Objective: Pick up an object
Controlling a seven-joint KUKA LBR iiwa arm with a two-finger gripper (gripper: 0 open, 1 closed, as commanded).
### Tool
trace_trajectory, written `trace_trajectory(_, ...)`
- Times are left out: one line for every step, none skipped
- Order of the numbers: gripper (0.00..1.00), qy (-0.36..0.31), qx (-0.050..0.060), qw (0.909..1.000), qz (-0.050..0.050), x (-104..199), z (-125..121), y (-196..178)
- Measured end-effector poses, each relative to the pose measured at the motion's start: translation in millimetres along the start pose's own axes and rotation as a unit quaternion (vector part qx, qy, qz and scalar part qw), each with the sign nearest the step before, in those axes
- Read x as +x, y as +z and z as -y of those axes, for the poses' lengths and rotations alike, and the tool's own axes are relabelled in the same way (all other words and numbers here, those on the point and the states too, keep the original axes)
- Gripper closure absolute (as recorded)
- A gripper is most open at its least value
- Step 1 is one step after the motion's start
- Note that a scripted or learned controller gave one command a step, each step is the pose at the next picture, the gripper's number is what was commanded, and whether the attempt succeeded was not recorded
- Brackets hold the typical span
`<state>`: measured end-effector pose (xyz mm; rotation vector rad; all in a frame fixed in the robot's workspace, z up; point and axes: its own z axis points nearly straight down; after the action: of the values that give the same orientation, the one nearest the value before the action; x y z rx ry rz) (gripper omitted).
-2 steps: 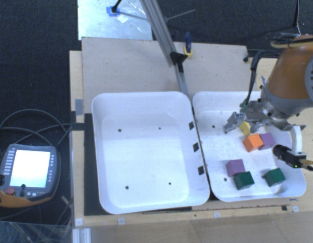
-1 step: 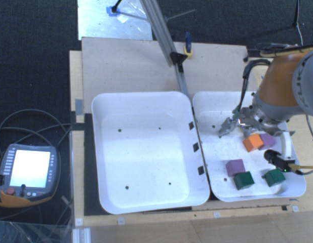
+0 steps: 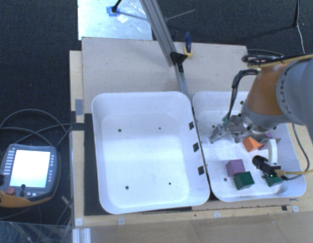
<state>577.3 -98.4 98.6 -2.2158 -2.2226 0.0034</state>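
The hand hangs low inside the right bin, over the bin's pale floor near its inner wall, and from where I stand I cannot tell whether it is open or closed. Closest to it is an orange block, just beside the hand on the wrist side and tucked partly under the grey arm. A little further out, toward the front edge of the bin, a purple block lies on the floor, apart from the hand. A dark green block sits right against the purple one, further from the hand again. A smaller green piece lies off toward the bin's front corner, partly hidden. On the hand's other side, across the shared walls, is the left bin. Both bins rest on the bench. Behind the hand a slanted metal pole is clamped at the bench's far edge. Well away, past the left bin, a control pendant lies on the dark floor.
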Motion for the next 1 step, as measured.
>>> trace_trajectory(1.0,-0.001,-0.003,1.0,0.0,-0.5,-1.8,-14.2)
